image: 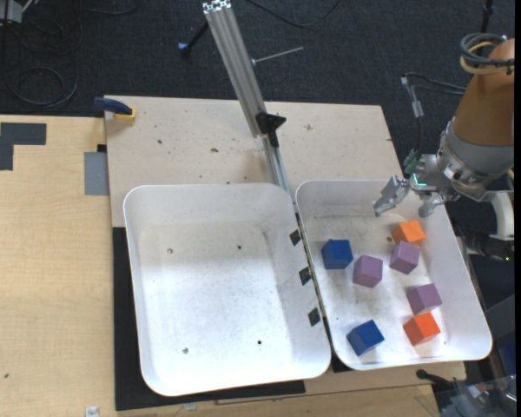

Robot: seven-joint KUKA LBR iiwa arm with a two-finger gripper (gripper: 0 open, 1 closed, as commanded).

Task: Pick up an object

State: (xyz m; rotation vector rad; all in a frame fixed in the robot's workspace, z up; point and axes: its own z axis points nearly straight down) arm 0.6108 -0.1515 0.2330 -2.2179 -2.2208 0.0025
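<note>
A light wooden counter (200,142) is seen in the middle of the frame, marked with small dark specks. Two shallow white bins are placed on it side by side. The left bin (148,233) has only a few dark spots on its floor. The right bin (330,198) contains seven cubes: a blue cube (336,254) near its left wall, a second blue cube (365,336) at the lower middle, three purple cubes (367,271) (405,257) (424,298) in the centre, an orange cube (409,232) at the upper right and another orange cube (422,327) at the lower right. The cubes are lying apart from each other.

The end effector (410,200) is seen above the upper right part of the right bin, just above the upper orange cube. Its fingers are spread, and nothing is held between them.

A slanted aluminium bar (239,63) rises from the divide between the bins. A dark carpet (113,33) with black cables (43,81) is seen in the upper part of the frame. A second pale wooden surface (35,259) lies at the left.
</note>
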